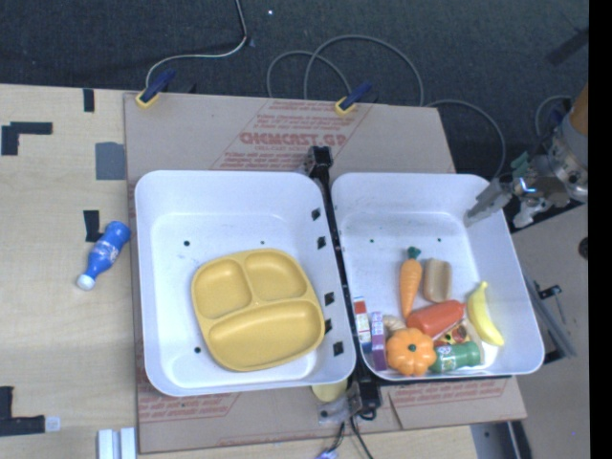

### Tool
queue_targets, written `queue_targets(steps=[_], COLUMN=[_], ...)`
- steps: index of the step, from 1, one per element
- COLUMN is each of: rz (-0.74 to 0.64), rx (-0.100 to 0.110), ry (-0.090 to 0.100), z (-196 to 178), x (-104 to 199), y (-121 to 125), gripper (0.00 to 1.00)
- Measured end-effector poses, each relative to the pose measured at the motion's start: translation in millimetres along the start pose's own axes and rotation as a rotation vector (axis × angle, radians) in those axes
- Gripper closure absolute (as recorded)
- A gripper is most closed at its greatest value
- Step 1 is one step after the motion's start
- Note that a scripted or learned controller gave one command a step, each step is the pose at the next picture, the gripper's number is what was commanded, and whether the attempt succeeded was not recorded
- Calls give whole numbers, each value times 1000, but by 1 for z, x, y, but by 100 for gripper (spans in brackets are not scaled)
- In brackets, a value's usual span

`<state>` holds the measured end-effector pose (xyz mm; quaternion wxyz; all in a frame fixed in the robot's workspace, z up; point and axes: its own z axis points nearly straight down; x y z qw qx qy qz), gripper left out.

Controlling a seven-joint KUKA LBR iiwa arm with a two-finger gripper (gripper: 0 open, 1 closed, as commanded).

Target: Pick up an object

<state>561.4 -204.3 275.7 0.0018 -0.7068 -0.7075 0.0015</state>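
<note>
Camera view, pincer: the pincer (490, 202) hangs over the upper right rim of the right bin (382, 199); whether it is spread or pressed together I cannot tell, and I see nothing in it.
Camera view, pickable things: a toy carrot (409, 285), a tan block (438, 278), a red pepper (436, 316), a banana (485, 316), a small pumpkin (412, 350) and a green bottle (457, 356) crowd the bin's lower right corner, many touching.
Camera view, left bin: the left bin (163, 208) carries a yellow divided plate (258, 307).
Camera view, desk: a blue bottle (103, 252) lies on the desk (48, 208), well apart from the bins.
Risk: the pile is tight, so I judge a descent could jam on a neighbour or pinch two things.
Risk: the banana lies near the wall, so the rim may block the approach.
</note>
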Motion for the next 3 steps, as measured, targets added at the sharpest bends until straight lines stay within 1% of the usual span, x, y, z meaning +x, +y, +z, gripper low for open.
queue_targets(steps=[1, 2, 3], rz=[0, -2, -1], rx=[-5, -14, -10], ry=[-1, -7, -2], z=[180, 190, 181], x=[48, 102, 101], y=[28, -16, -14], gripper=[0, 0, 100])
